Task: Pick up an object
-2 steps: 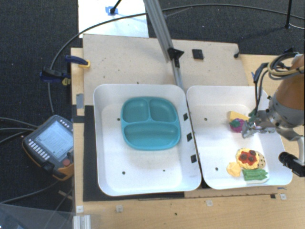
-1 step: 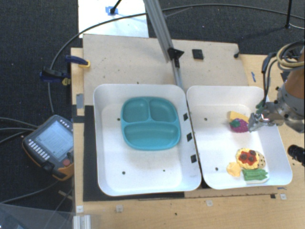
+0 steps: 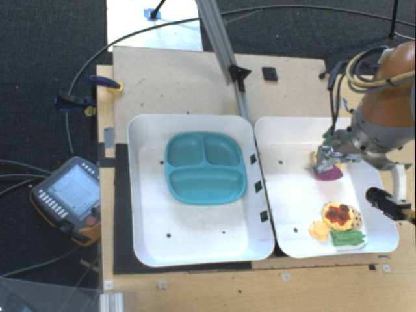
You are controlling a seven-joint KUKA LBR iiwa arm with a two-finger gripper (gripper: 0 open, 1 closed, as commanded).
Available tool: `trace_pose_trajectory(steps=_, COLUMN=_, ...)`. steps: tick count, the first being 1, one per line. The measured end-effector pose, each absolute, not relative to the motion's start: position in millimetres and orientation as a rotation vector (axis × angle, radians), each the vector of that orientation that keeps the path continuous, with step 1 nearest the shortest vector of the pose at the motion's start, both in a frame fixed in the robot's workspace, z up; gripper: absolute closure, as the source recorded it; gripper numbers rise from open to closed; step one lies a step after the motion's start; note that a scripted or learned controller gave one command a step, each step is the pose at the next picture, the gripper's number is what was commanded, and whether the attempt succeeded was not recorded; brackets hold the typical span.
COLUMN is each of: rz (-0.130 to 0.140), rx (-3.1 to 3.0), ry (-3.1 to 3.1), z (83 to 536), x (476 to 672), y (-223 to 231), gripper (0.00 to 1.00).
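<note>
Low over the right bin (image 3: 286,135), jaws (image 3: 323,162) point down onto a purple object (image 3: 329,173), grip unclear.

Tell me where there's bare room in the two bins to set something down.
Left bin: free strip along its near edge, below the teal divided plate; the plate's compartments are bare too. Right bin: open floor along the divider side, left of the purple object. It is crowded at the right, by the hand and the food toy cluster.

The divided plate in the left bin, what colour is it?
Teal, seen in the camera view: divided plate.
</note>
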State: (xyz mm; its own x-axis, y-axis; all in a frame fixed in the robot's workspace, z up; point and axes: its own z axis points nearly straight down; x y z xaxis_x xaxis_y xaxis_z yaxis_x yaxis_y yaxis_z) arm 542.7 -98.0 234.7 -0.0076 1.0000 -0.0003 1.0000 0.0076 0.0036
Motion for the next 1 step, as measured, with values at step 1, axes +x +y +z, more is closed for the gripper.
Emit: trace_pose_trajectory(steps=1, rz=0.006, rx=2.208, ry=2.232, z=235.4, x=569.7, y=-46.4, gripper=1.0)
